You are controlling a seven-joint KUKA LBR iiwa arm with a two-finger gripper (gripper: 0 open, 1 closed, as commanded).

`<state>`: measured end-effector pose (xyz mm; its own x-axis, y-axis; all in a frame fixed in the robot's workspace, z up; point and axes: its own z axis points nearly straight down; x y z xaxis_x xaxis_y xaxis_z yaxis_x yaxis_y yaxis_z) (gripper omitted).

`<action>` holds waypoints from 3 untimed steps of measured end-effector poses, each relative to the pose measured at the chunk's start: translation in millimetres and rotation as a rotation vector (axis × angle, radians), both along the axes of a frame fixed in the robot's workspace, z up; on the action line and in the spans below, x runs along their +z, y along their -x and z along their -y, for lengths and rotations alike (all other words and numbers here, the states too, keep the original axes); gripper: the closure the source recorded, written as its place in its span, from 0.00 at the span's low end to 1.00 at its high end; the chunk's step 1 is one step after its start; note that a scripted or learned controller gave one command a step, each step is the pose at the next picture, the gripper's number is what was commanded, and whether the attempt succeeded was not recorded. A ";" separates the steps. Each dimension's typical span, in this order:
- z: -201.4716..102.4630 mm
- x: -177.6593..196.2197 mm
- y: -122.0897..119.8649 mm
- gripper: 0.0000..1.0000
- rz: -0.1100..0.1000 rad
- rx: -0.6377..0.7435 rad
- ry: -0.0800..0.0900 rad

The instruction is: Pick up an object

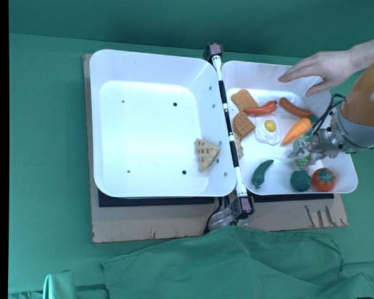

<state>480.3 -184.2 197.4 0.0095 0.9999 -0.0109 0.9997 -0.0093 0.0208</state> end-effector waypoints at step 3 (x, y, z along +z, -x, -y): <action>-0.3 145.0 -5.0 1.00 -0.010 0.007 -0.006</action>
<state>485.3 -183.9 342.5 0.0029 1.0000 -0.0050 0.9999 -0.0028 0.0103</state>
